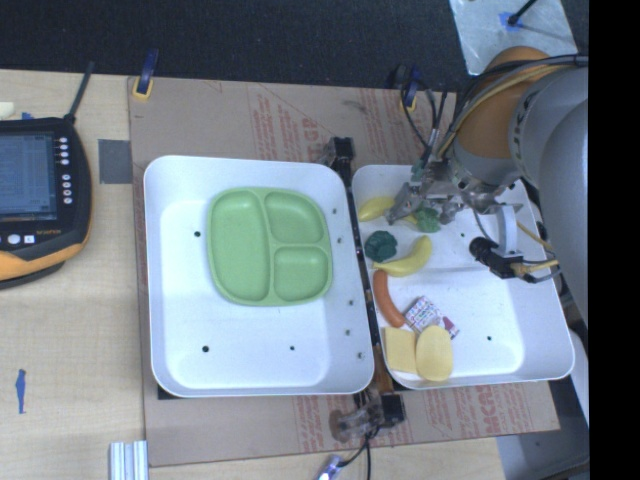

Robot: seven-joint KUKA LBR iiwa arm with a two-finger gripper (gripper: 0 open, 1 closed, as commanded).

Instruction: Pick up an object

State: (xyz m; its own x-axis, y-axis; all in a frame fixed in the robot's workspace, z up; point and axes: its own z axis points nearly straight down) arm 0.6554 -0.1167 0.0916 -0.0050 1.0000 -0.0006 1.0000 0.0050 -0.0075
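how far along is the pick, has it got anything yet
Done: the arm has reached into the right bin, and the tool sits low at its far end, among a yellow piece and a green piece. In hand: nothing visibly held; its grip is too cluttered to read. Left: grasping and lifting. The banana, sausage and broccoli lie untouched.

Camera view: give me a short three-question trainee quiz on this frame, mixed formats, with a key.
1. True or false: the green divided plate lies in the left bin.
2. Which item lies nearest the gripper? A) the hot dog B) the small yellow banana C) the cheese slice
3. Fill in: the plate has ___ compartments.

Key: 1 true; 2 B; 3 three.
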